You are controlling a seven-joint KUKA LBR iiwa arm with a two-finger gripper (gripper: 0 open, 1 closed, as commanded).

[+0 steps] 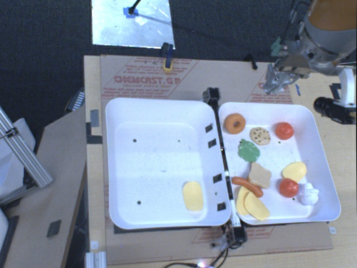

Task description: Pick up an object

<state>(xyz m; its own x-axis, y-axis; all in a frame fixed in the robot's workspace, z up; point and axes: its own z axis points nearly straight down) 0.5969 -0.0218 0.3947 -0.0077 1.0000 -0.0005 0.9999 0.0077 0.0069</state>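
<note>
My gripper (276, 84) hangs above the bench beyond the far edge of the right bin (325, 159), over the cardboard, and nothing shows in it. The right bin holds a doughnut (234, 123), a cookie (260, 135), a red tomato (284, 130), a green leaf (248, 149), a bread slice (260, 175), a sausage (247, 186), yellow slices (252, 205), a yellow lemon-like piece (294, 171), a red ball (288, 187) and a small white object (308, 194). A single pale yellow piece (193, 196) lies near the front right of the left bin (110, 149).
Black clips (212, 144) run along the divider between the two bins. A shiny metal sheet (133, 14) lies at the back left. A yellow and blue clamp (167, 57) stands at the cardboard's far edge. Aluminium rails (22, 155) are at the left.
</note>
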